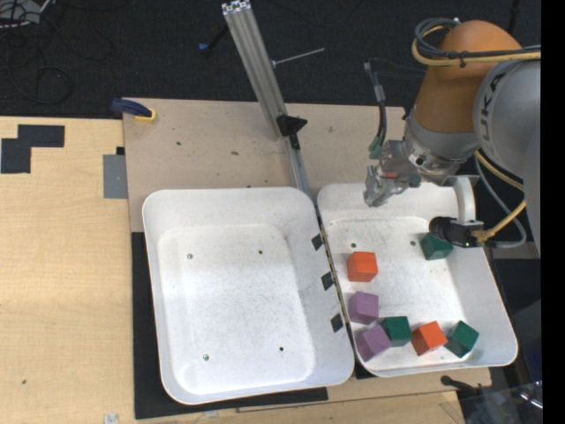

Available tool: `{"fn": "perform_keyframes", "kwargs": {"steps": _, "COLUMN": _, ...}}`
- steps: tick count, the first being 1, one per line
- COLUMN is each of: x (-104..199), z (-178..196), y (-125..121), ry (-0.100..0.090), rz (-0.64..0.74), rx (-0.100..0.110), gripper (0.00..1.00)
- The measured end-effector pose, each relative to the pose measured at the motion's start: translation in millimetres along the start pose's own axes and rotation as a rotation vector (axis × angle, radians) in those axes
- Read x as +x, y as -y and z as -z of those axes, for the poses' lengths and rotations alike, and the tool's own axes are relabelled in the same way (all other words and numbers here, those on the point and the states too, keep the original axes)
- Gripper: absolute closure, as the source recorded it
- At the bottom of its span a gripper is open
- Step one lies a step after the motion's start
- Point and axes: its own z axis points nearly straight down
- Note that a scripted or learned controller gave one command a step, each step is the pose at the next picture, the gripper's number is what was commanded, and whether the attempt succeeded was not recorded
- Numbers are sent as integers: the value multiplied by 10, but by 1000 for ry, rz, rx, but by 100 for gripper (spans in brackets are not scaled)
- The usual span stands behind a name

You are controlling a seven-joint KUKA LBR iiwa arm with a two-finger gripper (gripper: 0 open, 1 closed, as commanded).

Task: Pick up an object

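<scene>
1. Hovering over the far end of the right bin (pixel 494 325), the gripper (pixel 381 191) carries nothing between its fingers; how wide they stand I cannot tell.
2. The orange cube (pixel 362 266) lies nearest, alone on bare floor; purple, green and orange blocks cluster near the bin's front edge.
3. It looks small, light, rigid and flat-sided, so pinching two opposite faces should hold.

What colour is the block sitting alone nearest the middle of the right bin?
Orange. The lone block shows best in the camera view.
</scene>
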Motion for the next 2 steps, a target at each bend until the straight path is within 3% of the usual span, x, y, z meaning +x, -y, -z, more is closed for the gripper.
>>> {"fn": "perform_keyframes", "kwargs": {"steps": 2, "x": 986, "z": -4, "y": 227, "ry": 0, "rz": 0, "rx": 1, "gripper": 100}}
